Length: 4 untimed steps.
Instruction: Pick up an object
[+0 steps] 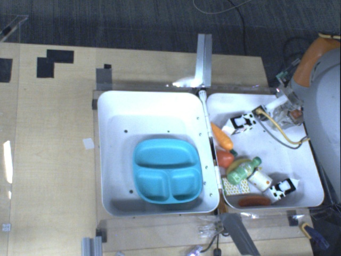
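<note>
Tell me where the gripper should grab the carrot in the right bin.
Grip the carrot across its thick middle, coming from straight above. It lies flat and slanted beside the bin's left wall, so set the fingers across its width, probably on the long sides clear of that wall.

— What's the floor like back there?

— Dark grey carpet (106,9) along the far side, with a thin black cable (234,7) looping across it.

— And the desk?

— Pale wood (48,159), lit evenly, with a few black squares (53,62) stuck near its far left corner. A grey metal post (204,60) stands upright at the middle of the far edge, and small metal brackets (104,78) sit beside it. There's a bright strip of glare (7,161) at the left edge.
</note>
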Tool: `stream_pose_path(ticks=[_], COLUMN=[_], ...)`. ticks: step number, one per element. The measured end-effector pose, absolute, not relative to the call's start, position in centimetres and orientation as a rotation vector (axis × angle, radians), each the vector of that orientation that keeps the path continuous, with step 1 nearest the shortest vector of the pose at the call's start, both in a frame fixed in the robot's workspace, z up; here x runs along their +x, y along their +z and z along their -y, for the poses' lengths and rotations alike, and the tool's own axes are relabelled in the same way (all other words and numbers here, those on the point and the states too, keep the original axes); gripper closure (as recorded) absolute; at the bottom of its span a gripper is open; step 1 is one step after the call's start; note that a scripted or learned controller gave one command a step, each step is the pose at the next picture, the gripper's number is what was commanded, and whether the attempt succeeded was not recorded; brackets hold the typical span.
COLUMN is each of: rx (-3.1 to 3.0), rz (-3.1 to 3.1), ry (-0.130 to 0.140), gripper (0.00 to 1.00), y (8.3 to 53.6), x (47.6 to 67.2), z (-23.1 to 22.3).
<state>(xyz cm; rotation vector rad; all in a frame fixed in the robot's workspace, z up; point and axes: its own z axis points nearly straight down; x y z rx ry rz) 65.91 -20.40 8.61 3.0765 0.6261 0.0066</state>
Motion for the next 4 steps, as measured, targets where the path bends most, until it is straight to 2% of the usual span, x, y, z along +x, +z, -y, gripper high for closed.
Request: stream_pose_path(ticks=[1, 2, 3, 4], rx=[3.068, 3.053, 3.098, 3.079], rz=[-0.670, -0.749, -0.517, -0.634], ry=[0.005, -0.001, 0.008, 0.000], gripper=[1.00, 1.00, 1.00, 1.00], y=[8.6, 8.9, 8.7, 13.6], x=[65.8, 63.3, 65.8, 59.2], z=[20.4, 20.1, 18.3, 15.0])
